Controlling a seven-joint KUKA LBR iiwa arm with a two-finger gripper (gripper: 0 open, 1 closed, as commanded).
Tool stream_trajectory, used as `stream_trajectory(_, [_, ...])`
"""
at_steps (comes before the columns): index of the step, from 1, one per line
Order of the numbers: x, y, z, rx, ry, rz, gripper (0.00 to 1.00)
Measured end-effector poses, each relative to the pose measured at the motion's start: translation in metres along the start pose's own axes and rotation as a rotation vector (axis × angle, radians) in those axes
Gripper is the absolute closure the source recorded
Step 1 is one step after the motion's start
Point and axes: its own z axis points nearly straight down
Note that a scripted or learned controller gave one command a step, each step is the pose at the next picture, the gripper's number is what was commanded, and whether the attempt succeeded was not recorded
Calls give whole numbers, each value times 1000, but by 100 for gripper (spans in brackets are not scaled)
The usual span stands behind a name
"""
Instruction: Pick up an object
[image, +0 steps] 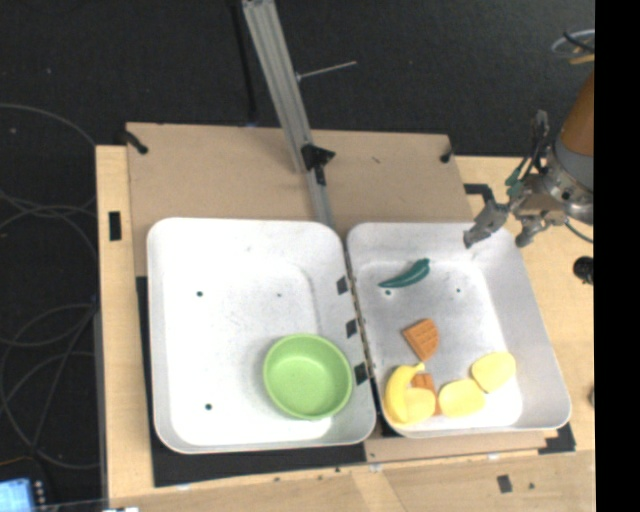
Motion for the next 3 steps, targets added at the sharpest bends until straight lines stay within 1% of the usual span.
stream_trajectory(1, [0,0,0,0,-1,0,0])
stream_trajectory(2, [-7,5,46,5,-2,4,0])
stream_trajectory(3, [-2,9,93,4,-1,0,0])
